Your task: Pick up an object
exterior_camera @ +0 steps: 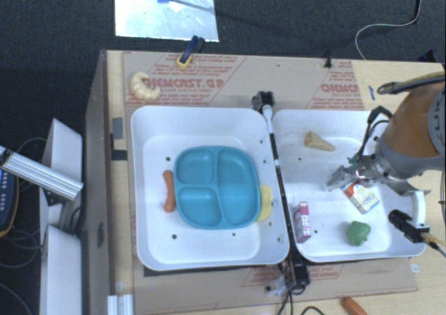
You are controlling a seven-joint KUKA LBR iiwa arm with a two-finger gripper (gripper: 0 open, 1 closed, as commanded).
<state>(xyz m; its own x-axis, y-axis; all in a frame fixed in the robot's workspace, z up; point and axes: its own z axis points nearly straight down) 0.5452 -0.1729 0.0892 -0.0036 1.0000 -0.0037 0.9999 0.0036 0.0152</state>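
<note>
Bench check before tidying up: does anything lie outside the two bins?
Yes. A pale curled item lies on the cardboard behind the left bin, and an orange piece sits at the front edge.

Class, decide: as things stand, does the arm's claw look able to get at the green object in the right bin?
Probably yes. The green object lies uncovered in the right bin, apart from the pink carton, and the claw is already over that bin.

Surface materials and finishes at the bench

Both bins (pixel 150 167) look like smooth white plastic with a slight sheen; the divided blue plate (pixel 214 187) is glossy plastic. The bench top (pixel 209 82) is matt printed cardboard. The gripper (pixel 341 178) appears bare metal, and the floor (pixel 56 28) is dark rough carpet.
</note>
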